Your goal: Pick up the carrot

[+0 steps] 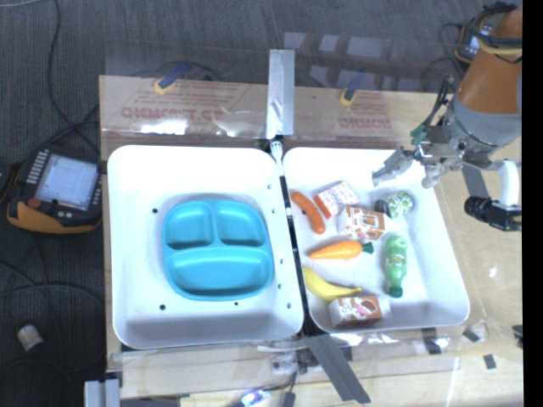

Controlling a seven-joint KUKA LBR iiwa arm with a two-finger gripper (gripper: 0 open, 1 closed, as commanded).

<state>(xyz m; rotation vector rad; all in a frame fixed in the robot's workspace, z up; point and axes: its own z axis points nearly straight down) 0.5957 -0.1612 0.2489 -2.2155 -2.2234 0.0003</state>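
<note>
Gripper [411, 164], spread and bare, hovers beyond the carrot [339, 249] (cartons [361, 222], banana [327, 286] crowding it).

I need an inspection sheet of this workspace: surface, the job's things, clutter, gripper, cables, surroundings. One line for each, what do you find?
Surface: two white bins side by side; left bin holds a blue tray, right bin holds the toy food.
Job's things: carrot lies flat in the middle of the right bin, leaf end toward the right, nothing on top of it.
Clutter: sausage, two small cartons, green bottle, banana, a packet, a dark can.
Gripper: gripper open, above the right bin's far right corner, apart from the carrot, holding nothing.
Cables: cables on the floor at left.
Surroundings: pendant on the floor left of the bins; dark carpet.
</note>
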